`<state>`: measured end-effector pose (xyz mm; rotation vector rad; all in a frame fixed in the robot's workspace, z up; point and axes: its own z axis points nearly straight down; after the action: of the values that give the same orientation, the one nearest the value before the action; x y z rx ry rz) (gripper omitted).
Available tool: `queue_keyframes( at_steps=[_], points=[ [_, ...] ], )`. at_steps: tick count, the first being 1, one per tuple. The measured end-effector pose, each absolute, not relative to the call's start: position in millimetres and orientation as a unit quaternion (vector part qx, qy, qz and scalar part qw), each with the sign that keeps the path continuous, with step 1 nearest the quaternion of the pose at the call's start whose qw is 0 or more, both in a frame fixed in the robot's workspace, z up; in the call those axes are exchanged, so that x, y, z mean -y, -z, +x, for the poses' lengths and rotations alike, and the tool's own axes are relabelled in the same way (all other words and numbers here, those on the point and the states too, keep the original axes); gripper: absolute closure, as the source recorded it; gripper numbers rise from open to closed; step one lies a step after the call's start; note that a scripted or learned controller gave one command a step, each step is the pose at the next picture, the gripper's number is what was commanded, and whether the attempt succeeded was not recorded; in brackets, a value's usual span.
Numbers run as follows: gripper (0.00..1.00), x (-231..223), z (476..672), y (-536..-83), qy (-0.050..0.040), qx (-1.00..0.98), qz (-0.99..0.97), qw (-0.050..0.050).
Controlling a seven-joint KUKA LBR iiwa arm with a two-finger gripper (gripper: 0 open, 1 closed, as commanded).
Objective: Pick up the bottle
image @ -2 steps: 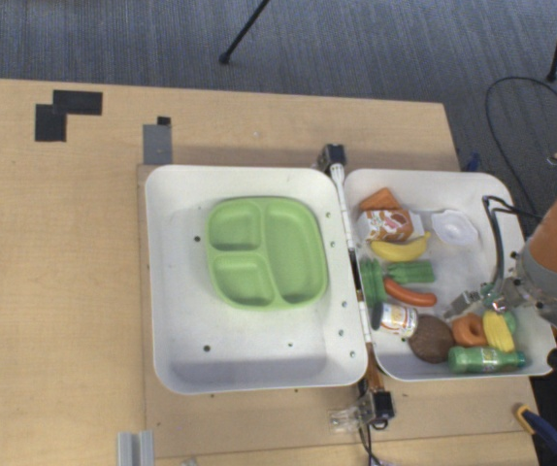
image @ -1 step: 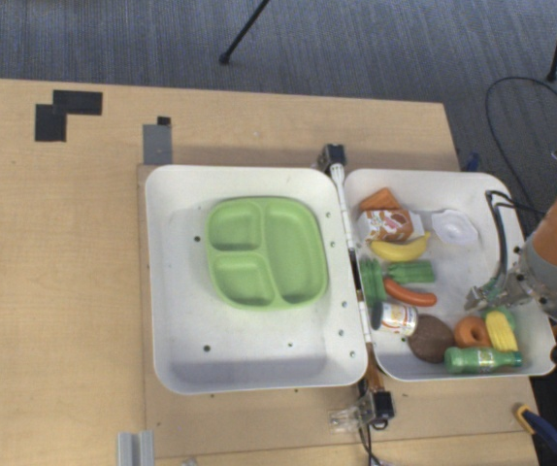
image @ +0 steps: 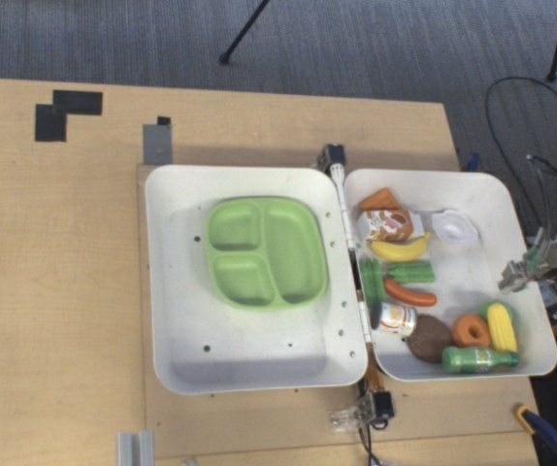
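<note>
The gripper (image: 523, 276), its opening impossible to tell, hovers at the right bin's (image: 511, 212) edge, well short of the green bottle (image: 479, 359) lying flat.

tan bench (image: 55, 260) with two white bins (image: 177, 357) side by side

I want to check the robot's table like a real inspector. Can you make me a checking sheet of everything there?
Surface: wooden bench with two white bins, left bin and right bin.
Job's things: green bottle lying on its side at the right bin's near edge.
Clutter: green divided plate in the left bin; banana, corn, donut in the right.
Grippers: gripper over the right bin's right rim, holding nothing.
Cables: black cables on the floor, right.
Surroundings: grey carpet.
</note>
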<state>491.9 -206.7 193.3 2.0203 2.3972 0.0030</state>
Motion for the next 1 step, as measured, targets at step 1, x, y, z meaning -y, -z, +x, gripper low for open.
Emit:
queue_keyframes(
  at_steps=[1],
  points=[
    [1.00,98.9,487.6,-200.2,-0.0011,-0.736,0.677,0.001]
  ],
)
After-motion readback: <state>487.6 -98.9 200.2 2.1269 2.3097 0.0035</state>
